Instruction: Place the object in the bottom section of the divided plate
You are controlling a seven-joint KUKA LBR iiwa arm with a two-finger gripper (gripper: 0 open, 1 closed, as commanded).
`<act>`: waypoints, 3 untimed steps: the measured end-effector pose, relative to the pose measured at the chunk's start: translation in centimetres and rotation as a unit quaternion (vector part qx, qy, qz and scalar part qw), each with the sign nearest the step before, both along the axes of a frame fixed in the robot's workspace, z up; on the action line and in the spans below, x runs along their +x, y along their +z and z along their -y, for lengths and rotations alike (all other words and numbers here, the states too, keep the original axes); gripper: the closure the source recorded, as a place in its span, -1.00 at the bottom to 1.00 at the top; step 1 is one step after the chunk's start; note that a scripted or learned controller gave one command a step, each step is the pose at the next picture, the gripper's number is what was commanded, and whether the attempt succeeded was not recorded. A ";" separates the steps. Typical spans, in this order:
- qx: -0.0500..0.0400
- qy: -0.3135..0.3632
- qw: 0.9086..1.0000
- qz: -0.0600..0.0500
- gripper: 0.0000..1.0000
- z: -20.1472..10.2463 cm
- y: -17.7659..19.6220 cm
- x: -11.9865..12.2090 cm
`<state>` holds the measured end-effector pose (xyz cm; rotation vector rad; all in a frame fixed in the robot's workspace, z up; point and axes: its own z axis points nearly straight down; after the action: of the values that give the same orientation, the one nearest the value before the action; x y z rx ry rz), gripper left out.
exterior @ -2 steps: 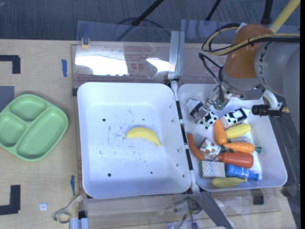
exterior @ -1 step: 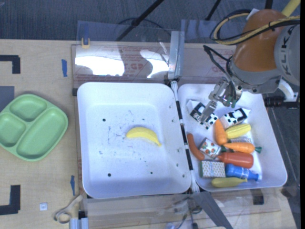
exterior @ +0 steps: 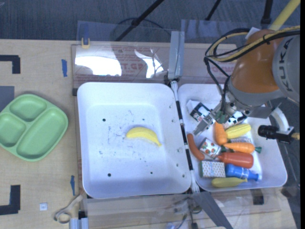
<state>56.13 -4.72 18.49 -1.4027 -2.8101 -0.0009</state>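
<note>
End effector (exterior: 206, 123) sits low in the right bin (exterior: 279, 173), over the pile's upper left edge, metal fingers angled down-left. Cannot tell if the fingers are spread or pressed together; nothing visibly pinched between them. Tip is just beside a small black-and-white packet (exterior: 198, 111) and close above a carrot (exterior: 219, 133). Grey arm with orange band (exterior: 255, 73) comes in from the right, black and yellow cables looped over it.

Right bin clutter: corn cob (exterior: 238, 130), second longer carrot (exterior: 240, 147), red sausage (exterior: 195, 147) along the left wall, red bottle (exterior: 236, 159), strawberry-print item (exterior: 210, 149), green checkered block (exterior: 209, 168), blue tube (exterior: 244, 173), yellow piece (exterior: 228, 182) at the bottom. Mostly glossy plastic toy food, touching or overlapping.

Banana (exterior: 143, 135) lies alone in the left bin (exterior: 95, 99), near centre, well apart from the end effector. Smooth yellow, crescent shape, long axis running left to lower right, curve arching upward, right tip pointing toward the bin divider. Bin floor is white, scuffed with dark specks.

Divided plate (exterior: 31, 126) is on the wooden worktop (exterior: 38, 61) left of both bins, light green, rounded, three sections, the long one at lower right.
</note>
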 end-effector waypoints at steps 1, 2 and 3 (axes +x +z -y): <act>0.000 0.001 1.000 0.002 1.00 -0.1 1.0 0.1; 0.000 -0.025 1.000 0.002 1.00 -7.8 1.2 1.3; -0.001 0.046 0.999 0.003 1.00 5.2 12.6 1.2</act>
<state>57.30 -9.92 31.11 -1.2734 -2.8781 -0.0023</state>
